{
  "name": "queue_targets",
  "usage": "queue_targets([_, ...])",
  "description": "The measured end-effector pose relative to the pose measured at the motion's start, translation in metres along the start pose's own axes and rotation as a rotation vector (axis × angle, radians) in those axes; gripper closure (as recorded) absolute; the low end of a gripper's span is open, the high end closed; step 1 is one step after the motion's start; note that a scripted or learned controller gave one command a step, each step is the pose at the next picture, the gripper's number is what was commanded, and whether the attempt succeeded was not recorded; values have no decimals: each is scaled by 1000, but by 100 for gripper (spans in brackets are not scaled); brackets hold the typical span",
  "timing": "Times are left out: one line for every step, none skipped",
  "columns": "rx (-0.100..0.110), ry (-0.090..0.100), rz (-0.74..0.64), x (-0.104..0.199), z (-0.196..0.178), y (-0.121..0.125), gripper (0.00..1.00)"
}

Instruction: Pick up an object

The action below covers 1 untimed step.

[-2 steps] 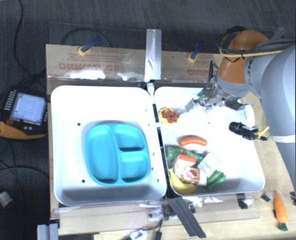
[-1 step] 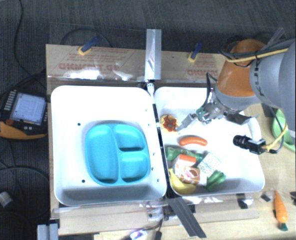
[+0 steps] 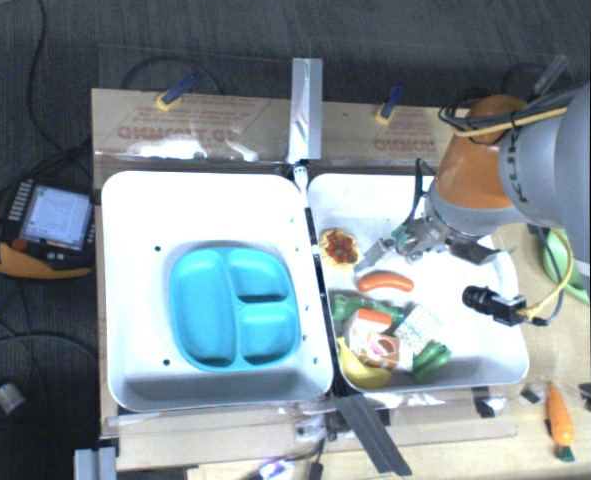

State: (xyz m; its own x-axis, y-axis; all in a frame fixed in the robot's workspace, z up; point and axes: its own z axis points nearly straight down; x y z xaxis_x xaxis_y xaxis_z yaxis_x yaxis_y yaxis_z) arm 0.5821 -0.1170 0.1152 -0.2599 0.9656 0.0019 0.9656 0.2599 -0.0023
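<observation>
In the right-hand shallow white bin (image 3: 495, 268), the grey arm with its orange band (image 3: 475, 173) reaches in from the right, and its two-finger gripper (image 3: 400, 240) hangs low over the upper middle of the bin floor. The fingers stand a little apart with nothing between them; their tips sit just above an orange, sausage-shaped toy (image 3: 386, 282) that lies across the bin. To the left of that toy, against the bin's left wall, rests a small round piece of toy food, yellow with a dark red top (image 3: 339, 247). Lower in the same bin lies a crowded heap: a yellow banana-like toy (image 3: 360, 369) at the bottom, a red and white packet (image 3: 380, 347) on top of it, green pieces (image 3: 430, 357) to either side and a pale speckled block (image 3: 421, 326) touching them. A black cylindrical part on a yellow cable (image 3: 492, 301) hangs over the right side of this bin. The left white bin (image 3: 135, 218) holds a light blue plastic tray with three compartments (image 3: 233, 306), lying flat in its middle. Both bins sit side by side on the counter (image 3: 215, 123).
</observation>
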Motion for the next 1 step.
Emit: queue_targets([0, -1, 101, 2, -37, 4, 0])
